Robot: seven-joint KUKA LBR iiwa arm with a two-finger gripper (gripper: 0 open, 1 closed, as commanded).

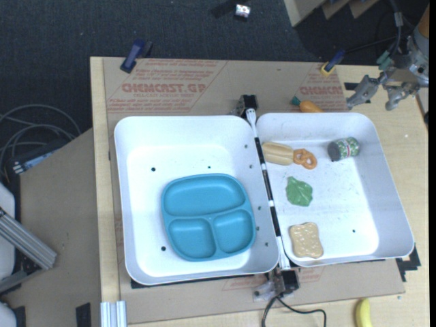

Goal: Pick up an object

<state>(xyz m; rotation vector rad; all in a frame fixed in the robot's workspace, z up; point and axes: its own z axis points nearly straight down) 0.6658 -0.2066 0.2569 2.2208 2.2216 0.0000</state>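
Flat green leaf-shaped object

The gripper at the upper right is pale grey metal with two short, splayed, darker-tipped fingers, a blocky silver body behind them, and thin dark cables trailing above it.

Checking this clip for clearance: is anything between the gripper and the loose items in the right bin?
Nothing visible does. The gripper hangs past the right bin's far right corner. The grey-green roll lies nearest it. The bread stick, pretzel, green leaf and cracker lie apart, with nothing covering them.
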